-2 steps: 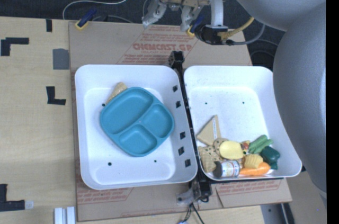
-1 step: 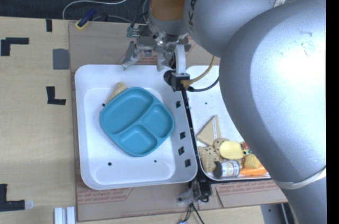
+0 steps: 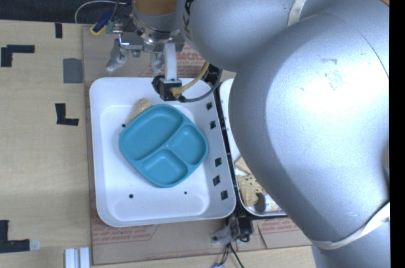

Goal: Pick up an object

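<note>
Blue divided plate (image 3: 163,145) lies flat in the white bin (image 3: 104,197) on the view's left, with a tan thing (image 3: 140,109), perhaps a pastry, tucked against its far edge and partly hidden. Your end effector (image 3: 130,50) hangs near that bin's far rim; you cannot tell whether it is wide or narrow.
</note>
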